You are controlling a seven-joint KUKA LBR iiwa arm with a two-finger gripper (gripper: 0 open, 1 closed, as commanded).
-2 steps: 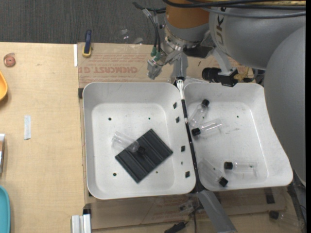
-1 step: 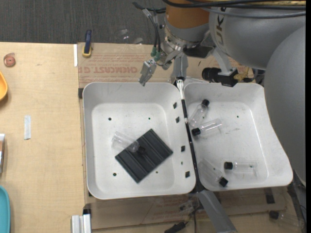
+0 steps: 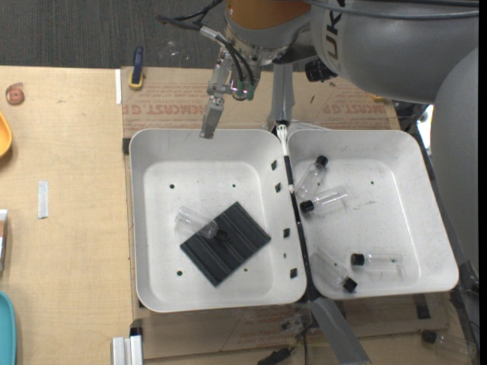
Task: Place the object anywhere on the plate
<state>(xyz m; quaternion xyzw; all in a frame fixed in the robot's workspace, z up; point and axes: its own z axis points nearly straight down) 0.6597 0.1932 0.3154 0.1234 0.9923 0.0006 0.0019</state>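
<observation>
Fingers [image 3: 211, 120] hung above the left bin's [image 3: 152, 147] far rim, grip state unclear; vial [image 3: 199, 224] below them half-sat on plate [image 3: 232, 238], could roll off.

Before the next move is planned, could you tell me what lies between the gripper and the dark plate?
In the camera view, bare white bin floor separates the gripper from the dark plate.
</observation>
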